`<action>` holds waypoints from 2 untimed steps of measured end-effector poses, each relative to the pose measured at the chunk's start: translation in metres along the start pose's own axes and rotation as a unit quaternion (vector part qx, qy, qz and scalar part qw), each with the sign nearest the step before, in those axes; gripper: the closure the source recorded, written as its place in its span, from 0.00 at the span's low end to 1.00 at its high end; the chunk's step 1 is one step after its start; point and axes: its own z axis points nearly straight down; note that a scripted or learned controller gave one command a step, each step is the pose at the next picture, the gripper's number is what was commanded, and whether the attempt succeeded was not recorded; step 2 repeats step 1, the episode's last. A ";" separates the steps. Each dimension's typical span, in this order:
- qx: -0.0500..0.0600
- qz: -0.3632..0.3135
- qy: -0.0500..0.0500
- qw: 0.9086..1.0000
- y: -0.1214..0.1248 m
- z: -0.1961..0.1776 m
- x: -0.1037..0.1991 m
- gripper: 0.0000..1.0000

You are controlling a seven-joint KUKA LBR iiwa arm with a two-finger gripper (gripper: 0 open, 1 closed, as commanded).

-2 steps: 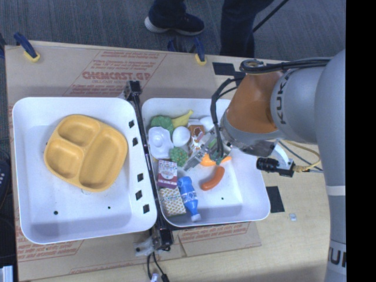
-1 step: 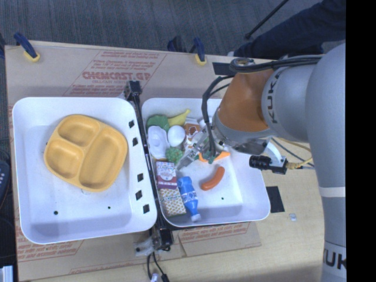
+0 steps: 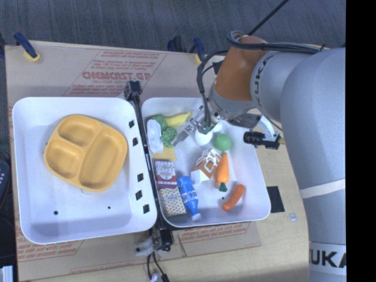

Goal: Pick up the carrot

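The carrot (image 3: 222,168) is orange with a small green top. It lies in the right bin (image 3: 256,175), right of centre, its green end pointing toward the front edge. My gripper (image 3: 196,126) hangs low over the back of this bin, above a white egg-shaped piece (image 3: 203,138) and beside a yellow banana (image 3: 178,120). It is up and to the left of the carrot, well apart from it. The grey arm with the orange band (image 3: 235,75) comes in from the right.
Around the carrot lie an orange-and-white carton (image 3: 205,163), a green ball (image 3: 222,141) and an orange sausage (image 3: 233,197). Broccoli (image 3: 169,136), a white bottle (image 3: 154,136), a blue bottle (image 3: 188,196) and cracker packs (image 3: 167,173) fill the bin's left. A yellow divided plate (image 3: 85,151) sits in the left bin (image 3: 35,216).
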 end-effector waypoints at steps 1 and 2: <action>0.003 -0.190 0.008 0.982 -0.017 -0.048 0.062 0.00; 0.003 -0.190 0.008 0.982 -0.017 -0.048 0.062 0.00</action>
